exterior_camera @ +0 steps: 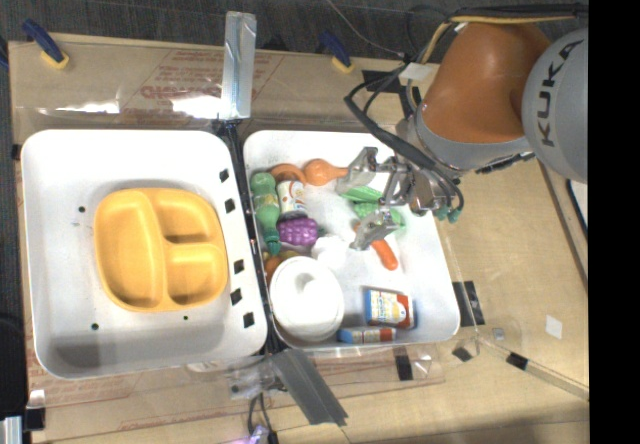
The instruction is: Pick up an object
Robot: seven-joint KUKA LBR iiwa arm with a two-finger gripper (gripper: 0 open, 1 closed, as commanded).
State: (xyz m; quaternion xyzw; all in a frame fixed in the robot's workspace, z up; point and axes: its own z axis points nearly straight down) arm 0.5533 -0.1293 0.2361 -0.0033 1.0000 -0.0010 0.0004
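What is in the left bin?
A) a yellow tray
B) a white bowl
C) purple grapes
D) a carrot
A: the yellow tray, split into sections, lies in the left bin, while the grapes, the white bowl and the carrot all sit in the right bin.

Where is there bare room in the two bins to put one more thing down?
In the left bin, bare white floor surrounds the yellow divided tray, widest along the near edge. The right bin is crowded: toy food, a white bowl and the gripper fill it. Small free patch: between bowl and carrot.
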